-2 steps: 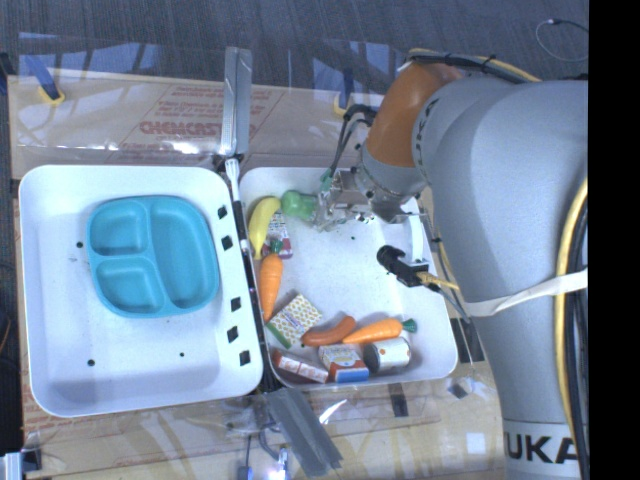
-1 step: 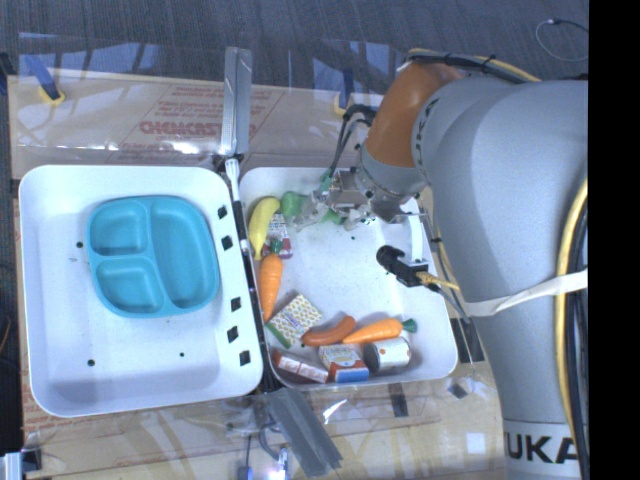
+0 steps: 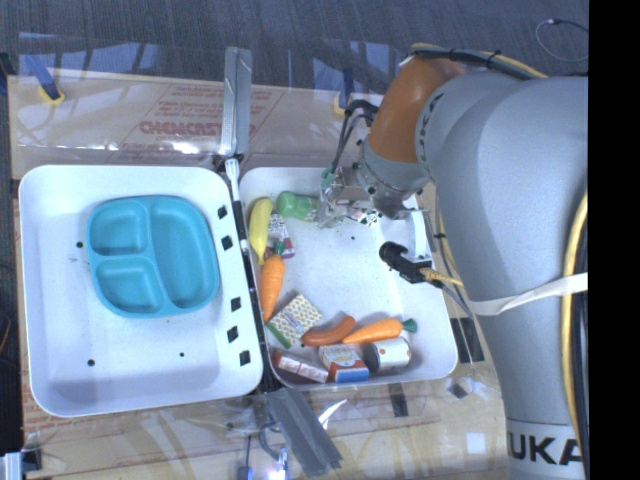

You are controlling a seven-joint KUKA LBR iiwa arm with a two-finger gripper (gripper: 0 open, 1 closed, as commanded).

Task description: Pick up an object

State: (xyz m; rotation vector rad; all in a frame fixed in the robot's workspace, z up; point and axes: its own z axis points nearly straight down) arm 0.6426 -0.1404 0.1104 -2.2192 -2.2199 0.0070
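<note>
Table (image 3: 120,118) with two white bins side by side. The left bin (image 3: 60,368) holds a blue plate (image 3: 152,255) with three parts. The plate lies flat near the middle of that bin.

The right bin (image 3: 435,363) holds many small toys. A yellow banana (image 3: 259,228) lies by its left wall near the top. A green thing (image 3: 294,205) lies just beside the banana. Below the banana lies a carrot (image 3: 271,285), pointing down. Near the carrot's tip lies a small patterned packet (image 3: 295,319). Next comes a red-orange sausage (image 3: 328,331), then a second carrot (image 3: 374,330) lying on its side. Below them, at the bottom wall, sit a red and blue box (image 3: 345,363) and a little can (image 3: 393,353).

The pincer (image 3: 340,206) is at the top of the right bin, close to the green thing. It is small and dark, so I cannot tell how it is set or if it holds a toy. The big grey arm (image 3: 500,198) with its orange band comes in from the right.
</note>
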